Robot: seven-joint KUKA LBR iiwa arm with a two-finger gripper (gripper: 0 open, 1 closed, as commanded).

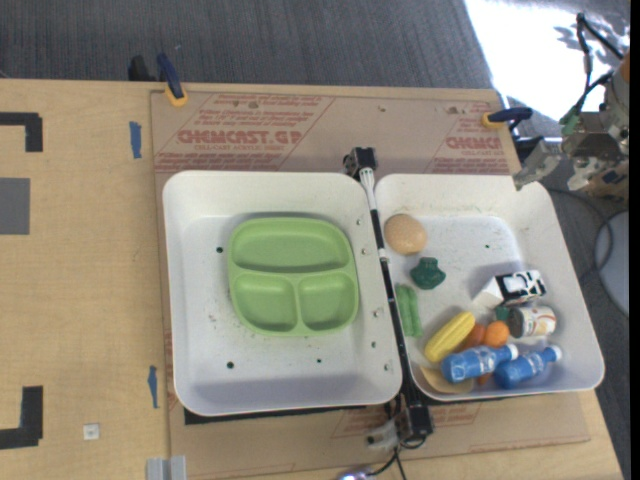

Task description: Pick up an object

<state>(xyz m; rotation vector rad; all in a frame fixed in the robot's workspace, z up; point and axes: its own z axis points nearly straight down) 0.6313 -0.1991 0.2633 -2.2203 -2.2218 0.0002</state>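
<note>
The right bin (565, 268) holds the loose objects. A tan round ball (405, 234) lies near its back left, with a dark green toy (428, 273) just in front of it. A green stick (408, 310) lies along the left wall. In the front right corner are a yellow banana-like piece (450, 335), an orange ball (496, 333), two blue bottles (495, 364) and a black-and-white item (520, 285). My gripper (535, 168) hangs at the right edge, past the bin's back right corner, apart from every object.
The left bin (190, 268) holds a light green divided plate (292, 273). A black clamp (360, 160) sits where the two bins meet at the back. Blue and orange clips (172, 80) hold the cardboard sheet under the bins.
</note>
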